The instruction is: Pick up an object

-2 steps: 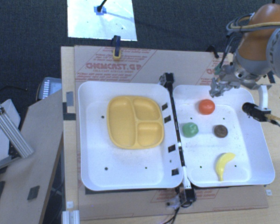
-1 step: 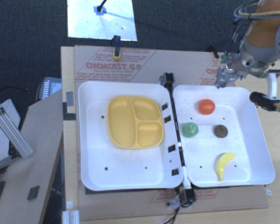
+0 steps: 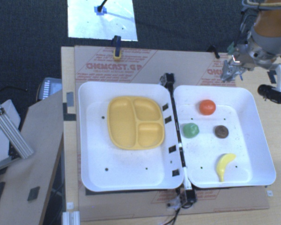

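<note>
Grey metal pincer (image 3: 230, 74) hangs above the far right corner of the right bin (image 3: 260, 121); how wide it stands I cannot tell. Nearest to it is the orange ball (image 3: 207, 107), nearer and to the left, inside that bin.

Left bin (image 3: 91, 139): your yellow tray (image 3: 135, 122).
Right bin (image 3: 253, 139): orange ball (image 3: 207, 107), green piece (image 3: 191, 130), brown piece (image 3: 221, 131), banana (image 3: 224, 165).
Claw (image 3: 231, 74): above the right bin's far rim.

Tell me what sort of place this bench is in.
Probably a robotics lab set up for grasping trials: two white bins clipped side by side on a board, toy food such as a banana and a yellow divided tray, and a gripper above.
</note>
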Robot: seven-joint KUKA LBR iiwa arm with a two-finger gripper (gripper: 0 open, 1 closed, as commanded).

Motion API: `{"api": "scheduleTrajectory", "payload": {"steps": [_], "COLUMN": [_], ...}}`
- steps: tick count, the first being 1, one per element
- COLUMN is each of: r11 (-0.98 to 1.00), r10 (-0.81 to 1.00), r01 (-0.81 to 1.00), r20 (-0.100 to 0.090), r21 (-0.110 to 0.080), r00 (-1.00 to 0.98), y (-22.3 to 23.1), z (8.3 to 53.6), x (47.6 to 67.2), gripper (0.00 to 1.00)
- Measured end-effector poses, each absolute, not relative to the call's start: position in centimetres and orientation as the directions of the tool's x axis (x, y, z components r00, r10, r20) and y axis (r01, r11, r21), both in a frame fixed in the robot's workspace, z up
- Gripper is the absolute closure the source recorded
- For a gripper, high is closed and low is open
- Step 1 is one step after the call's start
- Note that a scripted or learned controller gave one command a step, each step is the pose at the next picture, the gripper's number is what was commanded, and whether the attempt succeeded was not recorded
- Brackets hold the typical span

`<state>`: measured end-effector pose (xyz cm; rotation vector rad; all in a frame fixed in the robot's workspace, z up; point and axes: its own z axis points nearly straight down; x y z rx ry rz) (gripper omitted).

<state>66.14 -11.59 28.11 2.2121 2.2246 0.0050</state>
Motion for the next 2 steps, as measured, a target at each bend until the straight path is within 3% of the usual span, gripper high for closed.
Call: {"api": "scheduleTrajectory", "payload": {"steps": [2], "r11": [0.008], "r10": [1.0], "r01": [1.0], "r20": [0.001], "r21": [0.001], "r00": [-0.008], "y": [-2.7], "z": [26.6], "x": [62.8], "gripper": [1.0]}}
